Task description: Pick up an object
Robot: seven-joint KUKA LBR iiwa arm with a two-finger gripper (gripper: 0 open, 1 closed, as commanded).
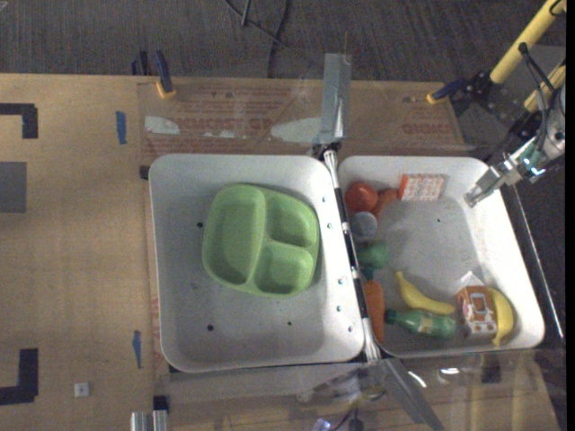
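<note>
Banana (422, 298): lying well below-left of gripper (479, 192), which hangs at the bin rim (524, 241); grip state unclear.

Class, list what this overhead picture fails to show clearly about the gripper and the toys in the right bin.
- Gripper: too small and blurred to read.
- Small white printed carton: print too small; it hides part of a yellow banana.
- Orange carrot: partly against the right white bin's wall.

Right bin's (503, 241) middle lies bare; toys (422, 299) crowd its left and front.
</note>
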